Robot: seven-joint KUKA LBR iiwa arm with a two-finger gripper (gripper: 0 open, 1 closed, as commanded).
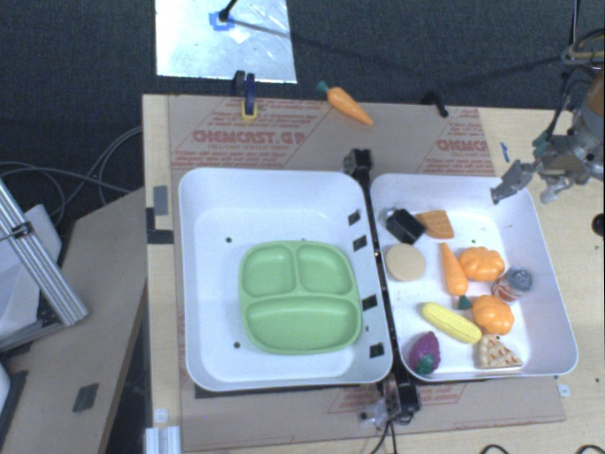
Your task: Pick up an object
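Tool (pixel 531 183): fingers apart, nothing between them, above right bin's (pixel 544 244) far right corner.
Corn (pixel 451 323): inside right bin.

At the right edge of the frame, in its upper part, shows the end of the grey metal robot arm (pixel 588 112) with a patch of orange at the very border. Below it sits a boxy grey wrist block carrying the two-finger metal gripper (pixel 531 183), its fingers (pixel 507 183) slim, grey and pale-tipped. A thin dark cable seems to run upward from the wrist, though blur hides detail.
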